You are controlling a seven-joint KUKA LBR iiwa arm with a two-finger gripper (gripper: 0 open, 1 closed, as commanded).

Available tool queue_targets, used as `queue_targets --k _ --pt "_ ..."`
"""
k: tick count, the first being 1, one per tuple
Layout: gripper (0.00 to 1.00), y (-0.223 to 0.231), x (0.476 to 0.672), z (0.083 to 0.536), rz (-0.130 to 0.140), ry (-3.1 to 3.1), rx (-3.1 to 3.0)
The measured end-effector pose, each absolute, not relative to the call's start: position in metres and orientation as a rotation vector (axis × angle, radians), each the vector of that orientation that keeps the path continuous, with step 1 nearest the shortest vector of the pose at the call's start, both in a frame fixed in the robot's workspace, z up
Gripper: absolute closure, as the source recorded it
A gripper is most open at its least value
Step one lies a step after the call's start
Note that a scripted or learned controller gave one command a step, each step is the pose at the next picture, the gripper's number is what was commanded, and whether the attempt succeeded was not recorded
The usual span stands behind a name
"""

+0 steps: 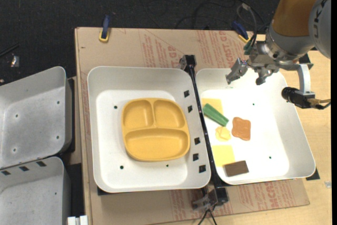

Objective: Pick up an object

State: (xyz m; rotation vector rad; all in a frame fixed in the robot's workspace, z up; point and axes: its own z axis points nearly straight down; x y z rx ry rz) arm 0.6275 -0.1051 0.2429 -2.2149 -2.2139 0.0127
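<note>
In the right bin (pixel 295 129), a brown block (pixel 236 168) lies nearest, then 2 yellow pieces (pixel 222 133), an orange piece (pixel 241 128) and a green block (pixel 215 114). Farther back, the gripper (pixel 247 76) hovers over the bin's far edge, jaws apart, holding and touching nothing.

A divided tray (pixel 156 129) lies in the left bin (pixel 100 113); small items (pixel 231 131) lie in the right bin (pixel 287 134).
</note>
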Motion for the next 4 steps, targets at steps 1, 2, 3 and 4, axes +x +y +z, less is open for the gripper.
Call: queue_targets --k 1,2,3,4 --pt "0.0 -0.105 0.63 0.251 0.0 -2.223 -2.22" --pt "0.0 -0.096 0.635 0.195 0.004 -2.223 -2.216" --pt "0.0 -0.093 0.642 0.147 0.005 -2.223 -2.215" --pt "0.0 -0.092 0.641 0.093 0.005 -2.219 -2.218"
